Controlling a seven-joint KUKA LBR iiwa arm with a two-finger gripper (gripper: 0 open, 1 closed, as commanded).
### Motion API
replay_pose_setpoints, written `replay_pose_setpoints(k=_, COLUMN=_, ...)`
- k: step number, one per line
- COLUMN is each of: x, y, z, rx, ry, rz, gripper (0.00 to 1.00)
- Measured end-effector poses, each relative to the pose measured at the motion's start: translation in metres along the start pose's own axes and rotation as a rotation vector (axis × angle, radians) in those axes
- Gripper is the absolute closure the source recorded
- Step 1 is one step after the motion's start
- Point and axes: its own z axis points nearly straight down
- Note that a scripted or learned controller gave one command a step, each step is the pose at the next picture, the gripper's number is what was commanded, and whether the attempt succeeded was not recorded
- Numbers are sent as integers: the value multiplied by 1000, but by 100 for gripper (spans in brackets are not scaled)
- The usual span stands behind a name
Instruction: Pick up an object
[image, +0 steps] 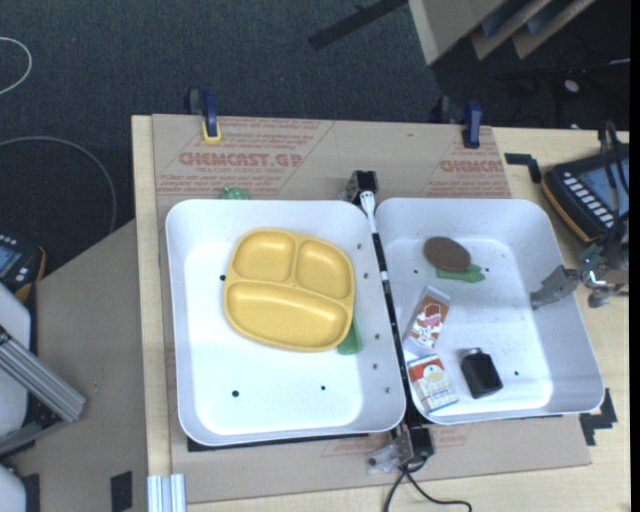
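The right bin (530, 225) holds a brown oval object (446, 252) lying on a green piece (468, 271), a small red-and-white packet (428, 320), a red-and-white card (432, 384) at the front edge, and a small black block (481, 372). My gripper (553, 290) reaches in at the bin's right side, low over the wall, with most of the arm cut off by the frame edge. It is well to the right of all the objects and touches none of them.
The left bin (200, 330) carries a yellow divided plate (290, 288) with a green item (350, 340) poking out from under its right edge. A black tablet-like device (590, 190) lies at the far right. Clamps (209, 112) hold the board at the back.
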Motion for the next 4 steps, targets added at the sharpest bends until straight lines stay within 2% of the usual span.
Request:
replay_pose_setpoints(k=1, x=83, y=-3, z=95, rx=10, ry=7, rz=-7, gripper=0)
replay_pose_setpoints(k=2, x=151, y=-22, z=35, rx=-2, ry=1, rz=-5, gripper=0)
replay_pose_setpoints(k=3, x=147, y=-21, z=27, rx=-3, ry=-1, rz=0, gripper=100)
replay_pose_setpoints(k=4, x=247, y=-22, z=38, rx=4, ry=4, rz=-9, gripper=100)
